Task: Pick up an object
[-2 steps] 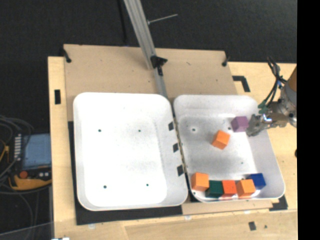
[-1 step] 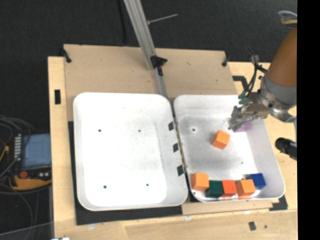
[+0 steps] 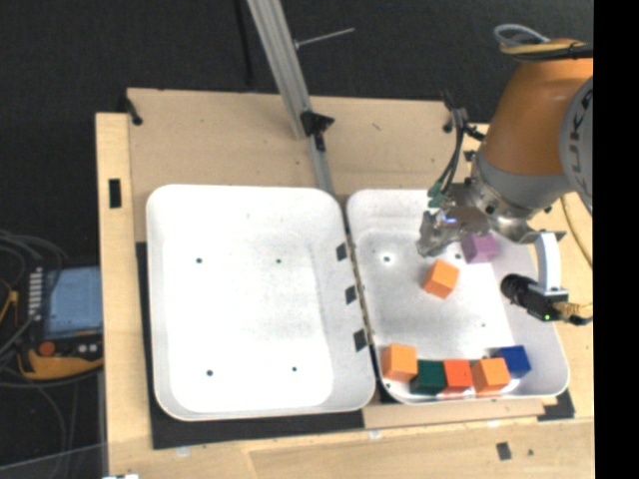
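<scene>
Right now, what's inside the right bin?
In the right bin: an orange block mid-bin and a purple block partly covered by the end effector. Along the near wall: orange, green, orange, orange, blue. Anything beneath the arm is covered.

You have the gripper (image 3: pixel 436 238) low over the right bin (image 3: pixel 389 218), with a lone orange block (image 3: pixel 440 279) just below it — whether it sits between the fingers can't be told. A purple block (image 3: pixel 480 247) lies just beside the wrist. Along the near wall you see a row — orange block (image 3: pixel 400 360), green (image 3: pixel 430 376), orange (image 3: pixel 458 373), orange (image 3: pixel 490 373), blue (image 3: pixel 514 359). The left bin (image 3: pixel 250 297) sits alongside, touching.
</scene>
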Tool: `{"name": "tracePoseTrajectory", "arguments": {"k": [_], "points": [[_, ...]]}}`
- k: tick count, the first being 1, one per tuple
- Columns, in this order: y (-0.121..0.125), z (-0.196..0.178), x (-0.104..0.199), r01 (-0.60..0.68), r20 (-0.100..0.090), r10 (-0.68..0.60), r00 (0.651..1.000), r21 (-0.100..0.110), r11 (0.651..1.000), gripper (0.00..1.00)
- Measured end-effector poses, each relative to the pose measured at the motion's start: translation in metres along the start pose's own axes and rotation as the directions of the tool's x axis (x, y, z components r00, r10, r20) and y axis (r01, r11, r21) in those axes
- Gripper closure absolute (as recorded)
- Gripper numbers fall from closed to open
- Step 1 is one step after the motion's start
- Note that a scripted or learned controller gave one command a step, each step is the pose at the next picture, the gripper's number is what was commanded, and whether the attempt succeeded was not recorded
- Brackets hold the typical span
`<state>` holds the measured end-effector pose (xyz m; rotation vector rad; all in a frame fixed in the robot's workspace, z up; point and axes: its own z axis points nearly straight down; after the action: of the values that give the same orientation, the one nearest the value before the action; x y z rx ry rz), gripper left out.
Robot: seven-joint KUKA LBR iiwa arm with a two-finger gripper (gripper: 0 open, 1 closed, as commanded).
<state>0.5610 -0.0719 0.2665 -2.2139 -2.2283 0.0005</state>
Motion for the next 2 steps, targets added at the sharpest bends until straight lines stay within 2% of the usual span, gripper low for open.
{"name": "tracePoseTrajectory", "arguments": {"k": [1,2], "points": [[0.021,0.015,0.041,-0.001,0.001,0.001,1.0,-0.001,1.0,1.0],[0.03,0.012,0.091,0.0,-0.001,0.0,1.0,-0.002,1.0,1.0]]}}
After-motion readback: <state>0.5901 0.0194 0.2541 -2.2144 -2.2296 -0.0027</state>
